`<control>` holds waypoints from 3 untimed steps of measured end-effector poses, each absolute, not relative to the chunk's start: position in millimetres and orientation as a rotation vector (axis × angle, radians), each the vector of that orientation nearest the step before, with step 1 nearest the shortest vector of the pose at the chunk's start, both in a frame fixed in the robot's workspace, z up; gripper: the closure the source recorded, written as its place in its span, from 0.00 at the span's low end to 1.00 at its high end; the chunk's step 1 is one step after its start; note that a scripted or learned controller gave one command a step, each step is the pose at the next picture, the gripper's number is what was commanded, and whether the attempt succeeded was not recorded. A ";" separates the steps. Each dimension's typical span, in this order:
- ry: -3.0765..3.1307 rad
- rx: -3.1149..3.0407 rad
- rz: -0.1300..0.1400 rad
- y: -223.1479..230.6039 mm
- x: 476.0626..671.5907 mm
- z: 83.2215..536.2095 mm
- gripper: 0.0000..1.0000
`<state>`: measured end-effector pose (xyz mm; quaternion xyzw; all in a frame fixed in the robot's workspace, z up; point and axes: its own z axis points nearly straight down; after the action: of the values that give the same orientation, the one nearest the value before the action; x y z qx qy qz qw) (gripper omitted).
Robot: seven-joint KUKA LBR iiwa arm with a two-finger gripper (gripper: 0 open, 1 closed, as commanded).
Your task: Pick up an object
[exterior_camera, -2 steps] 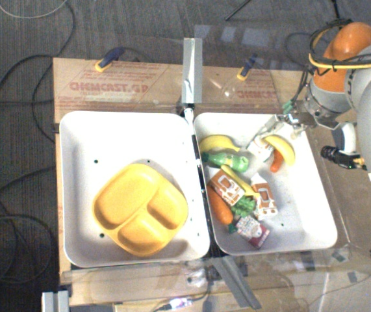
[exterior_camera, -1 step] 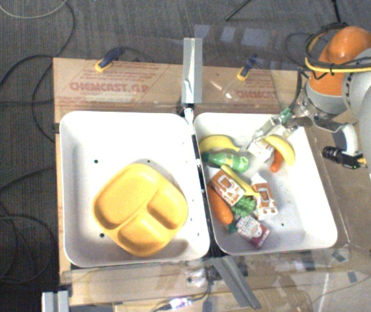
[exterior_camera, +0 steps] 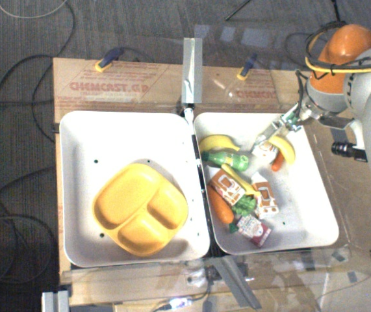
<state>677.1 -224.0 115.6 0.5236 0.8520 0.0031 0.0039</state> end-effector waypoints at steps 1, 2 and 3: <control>2.844 1.314 0.000 -227.7 675.3 114.0 0.00; 2.735 1.526 0.017 -223.0 675.6 113.3 0.00; 2.709 1.554 0.014 -219.1 673.2 113.1 0.00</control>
<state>673.2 -219.1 113.1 0.4974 0.8674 0.0046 0.0093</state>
